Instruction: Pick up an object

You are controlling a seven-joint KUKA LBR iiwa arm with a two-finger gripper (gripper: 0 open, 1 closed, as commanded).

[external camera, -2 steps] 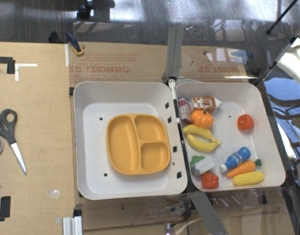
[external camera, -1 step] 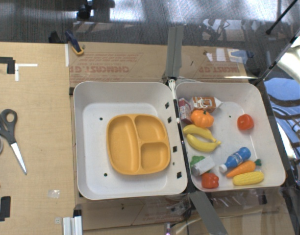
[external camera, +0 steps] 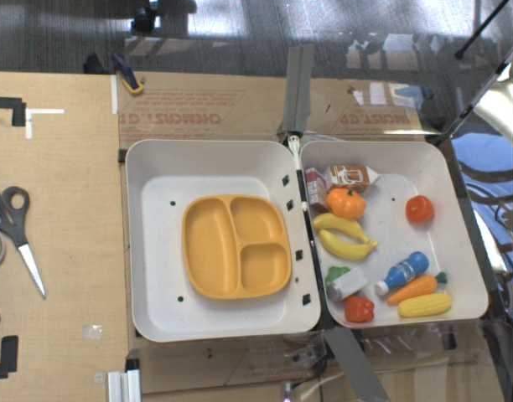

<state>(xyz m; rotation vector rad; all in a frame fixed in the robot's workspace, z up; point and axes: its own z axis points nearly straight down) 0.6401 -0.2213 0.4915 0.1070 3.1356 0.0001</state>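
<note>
Lower right of the frame, right bin (external camera: 458,224) holding toy food, corn cob (external camera: 423,306) lying lengthwise left-right, carrot (external camera: 412,289) above it tilted up-right, gripper state impossible to tell.

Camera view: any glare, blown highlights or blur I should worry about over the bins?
Camera view: lighting over both bins is even and soft, shadows faint. The yellow tray and the toy food, like the tomato, are reasonably sharp. The right bin looks bright along its rim but keeps detail. The strongest highlights are on the floor at the top and the far right edge.
</note>
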